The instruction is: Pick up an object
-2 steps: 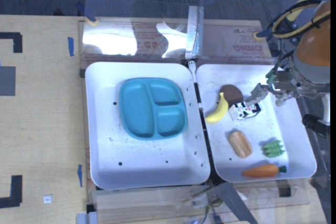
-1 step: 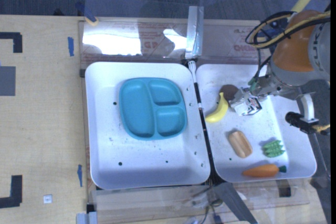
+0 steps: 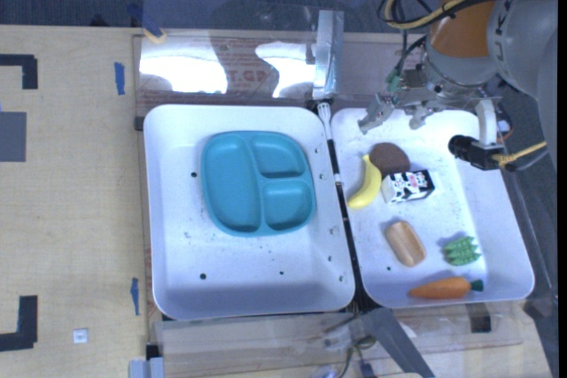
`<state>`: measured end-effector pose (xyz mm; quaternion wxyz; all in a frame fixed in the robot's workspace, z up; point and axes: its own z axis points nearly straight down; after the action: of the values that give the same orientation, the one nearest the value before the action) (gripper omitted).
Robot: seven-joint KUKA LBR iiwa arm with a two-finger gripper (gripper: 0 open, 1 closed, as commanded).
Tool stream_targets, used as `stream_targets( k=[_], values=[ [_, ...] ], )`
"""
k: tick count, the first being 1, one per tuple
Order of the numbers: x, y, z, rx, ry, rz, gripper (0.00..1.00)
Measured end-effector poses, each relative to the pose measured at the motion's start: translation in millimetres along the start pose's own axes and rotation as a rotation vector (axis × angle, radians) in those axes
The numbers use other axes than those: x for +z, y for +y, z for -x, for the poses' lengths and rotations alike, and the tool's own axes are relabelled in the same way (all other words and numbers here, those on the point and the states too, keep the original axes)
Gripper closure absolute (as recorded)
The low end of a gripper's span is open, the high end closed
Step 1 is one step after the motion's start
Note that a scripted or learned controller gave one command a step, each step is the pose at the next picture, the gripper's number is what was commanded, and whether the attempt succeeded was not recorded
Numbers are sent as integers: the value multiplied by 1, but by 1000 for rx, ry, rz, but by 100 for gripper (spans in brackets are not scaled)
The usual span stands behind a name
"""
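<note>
Two shallow white bins sit side by side across the middle of the frame. The left bin [image 3: 177, 279] holds a teal divided plate [image 3: 259, 181] at its centre. The right bin [image 3: 505, 217] holds the small things to choose from.

The grey arm with its orange band enters at upper right. Its gripper [image 3: 403, 109] hangs over the far edge of the right bin, fingers spread apart with nothing between them.

Just below the gripper in the frame lies a brown rounded object [image 3: 389, 158], with a yellow banana [image 3: 364, 184] touching its left side, close to the wall between the bins. A small black-and-white carton [image 3: 408, 185] sits just right of the banana. Lower down are a tan bread roll [image 3: 405, 243], a green leafy piece [image 3: 461, 250] and an orange carrot [image 3: 440, 288] near the bottom rim.

All look like light toy food, probably smooth plastic, so likely slippery but not fragile. The banana is nearest; it would best be pinched across its narrow middle. The brown object beside it and the bin wall crowd that grasp and could catch a finger. The bread roll lies apart from its neighbours and may be the easier pick, taken across its short width.
</note>
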<state>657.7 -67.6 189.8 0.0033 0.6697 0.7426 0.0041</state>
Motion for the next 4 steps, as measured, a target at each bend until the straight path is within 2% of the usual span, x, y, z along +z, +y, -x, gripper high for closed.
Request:
stream_targets(
  k=[1,2,3,4],
  values=[
    [-72,13,-26,-53,-2,1,0],
    [55,-55,28,61,-1,-25,0],
    [-17,-44,76,438,-4,-5,0],
    [100,-58,43,313,-2,-7,0]
  ],
)
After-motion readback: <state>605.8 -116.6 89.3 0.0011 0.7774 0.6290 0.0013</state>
